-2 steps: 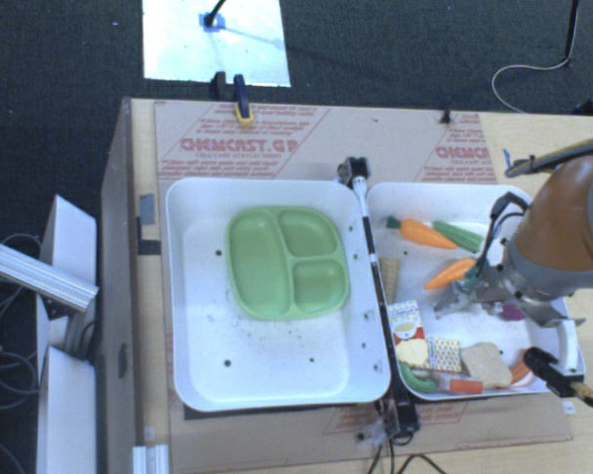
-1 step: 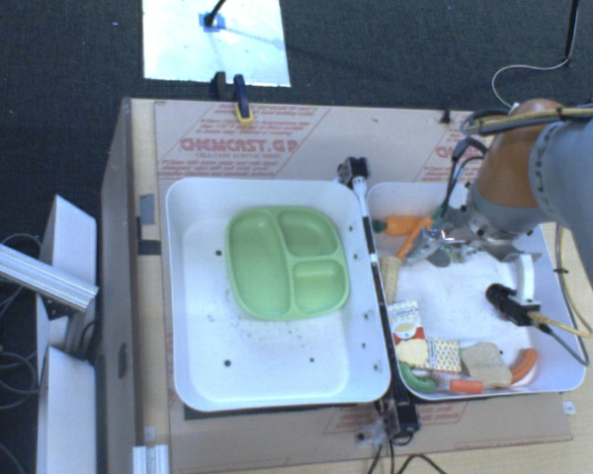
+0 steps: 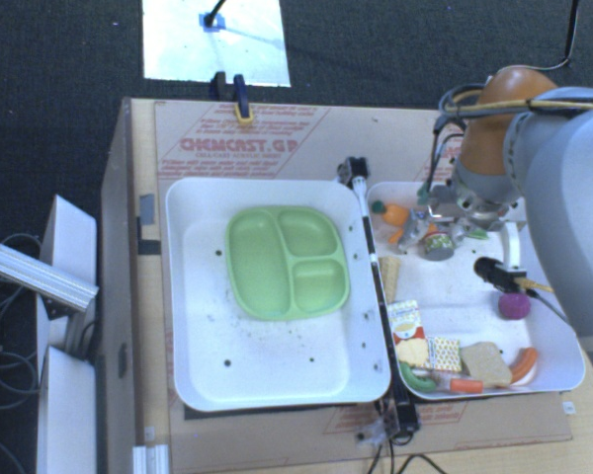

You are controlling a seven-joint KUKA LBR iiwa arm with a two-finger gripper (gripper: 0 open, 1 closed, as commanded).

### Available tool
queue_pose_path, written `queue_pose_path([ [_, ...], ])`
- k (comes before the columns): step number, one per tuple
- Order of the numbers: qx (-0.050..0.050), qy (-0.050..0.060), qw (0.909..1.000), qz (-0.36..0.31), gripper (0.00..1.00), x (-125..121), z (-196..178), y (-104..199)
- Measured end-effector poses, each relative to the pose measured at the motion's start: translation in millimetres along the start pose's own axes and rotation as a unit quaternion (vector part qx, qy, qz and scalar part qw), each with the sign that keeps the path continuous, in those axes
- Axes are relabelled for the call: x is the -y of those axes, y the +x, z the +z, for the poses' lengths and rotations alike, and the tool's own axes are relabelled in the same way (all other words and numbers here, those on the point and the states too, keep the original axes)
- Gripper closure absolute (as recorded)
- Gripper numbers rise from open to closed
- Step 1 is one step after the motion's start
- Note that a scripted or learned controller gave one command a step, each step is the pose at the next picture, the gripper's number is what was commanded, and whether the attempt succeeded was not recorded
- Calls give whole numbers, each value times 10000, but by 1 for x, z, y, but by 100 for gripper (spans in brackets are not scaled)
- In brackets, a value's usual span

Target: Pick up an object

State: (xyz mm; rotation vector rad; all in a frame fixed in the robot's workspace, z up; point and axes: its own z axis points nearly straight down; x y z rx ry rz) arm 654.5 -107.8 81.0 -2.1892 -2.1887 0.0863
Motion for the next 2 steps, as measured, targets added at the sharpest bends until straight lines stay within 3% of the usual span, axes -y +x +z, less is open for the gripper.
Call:
queue_pose_path([
  [1, -1, -13, 10000, -23, 100, 0, -11, 1],
  [2, -36, -391, 9992, -32, 100, -4, -157, 56],
])
